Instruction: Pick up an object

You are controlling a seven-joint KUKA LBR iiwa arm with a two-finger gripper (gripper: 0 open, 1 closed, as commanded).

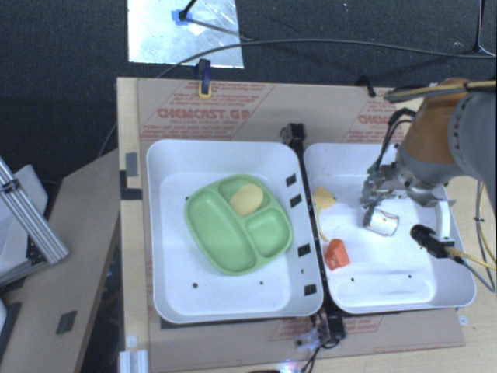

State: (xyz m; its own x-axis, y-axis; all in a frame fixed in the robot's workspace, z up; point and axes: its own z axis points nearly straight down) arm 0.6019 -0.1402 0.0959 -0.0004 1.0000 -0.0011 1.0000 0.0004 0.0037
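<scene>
A small silvery-white cup (382, 222) sits near the middle of the right bin (404, 294), seemingly tipped on its side. Left of it, close to that bin's left wall, lie a pale yellow piece (323, 200) and, nearer the front, a small red-orange piece (335, 253) — the two apart from each other. In the left bin (178, 286) a green divided plate (225, 235) lies flat, with a yellow lump (248, 199) in its far right compartment.
</scene>
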